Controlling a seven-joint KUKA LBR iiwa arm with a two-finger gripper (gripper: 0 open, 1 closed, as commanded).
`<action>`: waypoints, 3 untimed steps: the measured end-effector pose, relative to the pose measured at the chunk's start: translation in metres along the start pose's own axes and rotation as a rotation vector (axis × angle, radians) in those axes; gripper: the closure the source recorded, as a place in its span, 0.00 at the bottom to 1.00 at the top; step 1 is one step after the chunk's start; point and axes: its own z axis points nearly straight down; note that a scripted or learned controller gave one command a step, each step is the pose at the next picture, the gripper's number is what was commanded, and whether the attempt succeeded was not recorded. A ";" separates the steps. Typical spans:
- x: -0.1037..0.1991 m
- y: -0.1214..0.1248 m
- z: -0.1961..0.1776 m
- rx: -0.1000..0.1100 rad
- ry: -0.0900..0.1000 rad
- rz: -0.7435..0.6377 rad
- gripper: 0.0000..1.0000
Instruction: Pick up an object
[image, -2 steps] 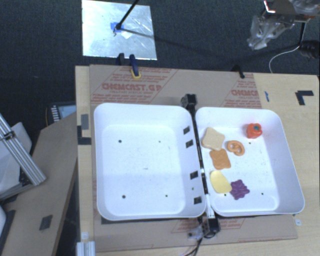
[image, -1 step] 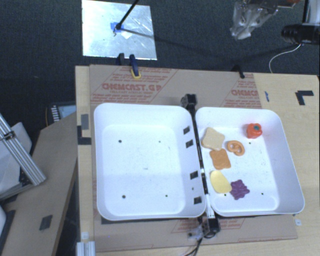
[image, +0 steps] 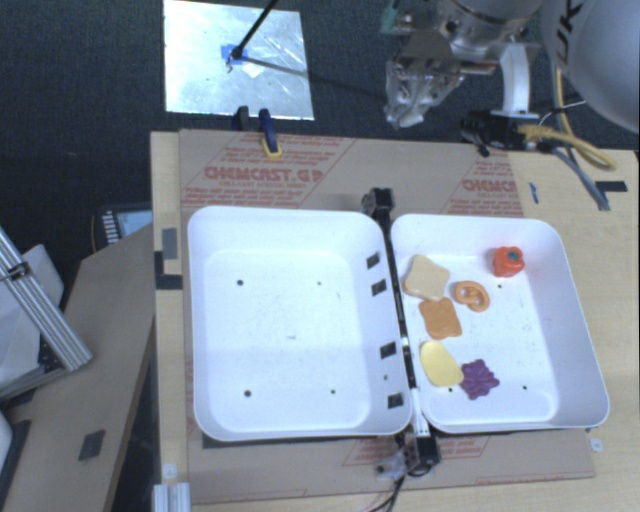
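The right bin holds several small items: a tan bread slice, an orange pretzel, a brown-orange piece, a yellow oval, a purple grape bunch and a red-orange pepper at the far right. My gripper hangs high above the bench beyond the bins' far edge, well away from all items. Nothing shows between its fingers.
The left bin sits beside the right one, joined by black clips along the middle seam. A shiny metal sheet lies at the back left. Cables and a yellow hose run at the back right.
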 end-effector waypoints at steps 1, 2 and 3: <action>0.012 -0.063 -0.047 -0.007 0.000 0.003 1.00; -0.016 -0.154 -0.086 -0.007 -0.001 0.006 1.00; 0.035 -0.122 0.047 -0.004 -0.001 0.003 1.00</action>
